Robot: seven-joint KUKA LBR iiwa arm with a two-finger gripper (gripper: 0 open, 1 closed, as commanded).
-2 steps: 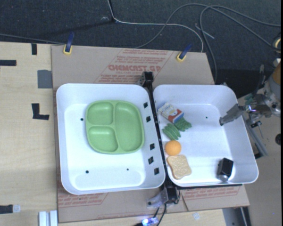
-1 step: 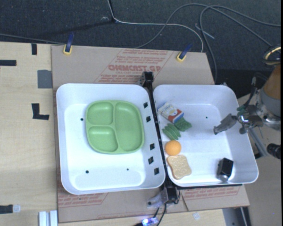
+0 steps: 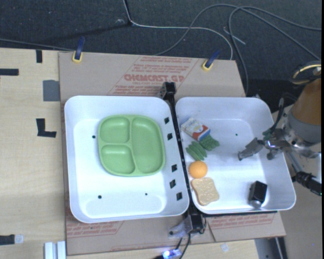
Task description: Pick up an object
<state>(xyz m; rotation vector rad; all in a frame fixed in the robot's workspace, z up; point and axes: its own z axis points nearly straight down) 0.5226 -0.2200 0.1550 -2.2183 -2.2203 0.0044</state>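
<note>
The right bin holds a small white, red and blue box, green bean pods, an orange ball, a slice of toast and a black block near its front right corner. My gripper is over the right side of this bin, above and behind the black block. It is open, its two grey fingers spread apart with nothing between them. The food items lie well to its left.
In the left bin lies a green divided plate. A black divider with clips runs between the bins. Cables trail across the dark floor behind the bench. The orange-banded arm stands at the right edge.
</note>
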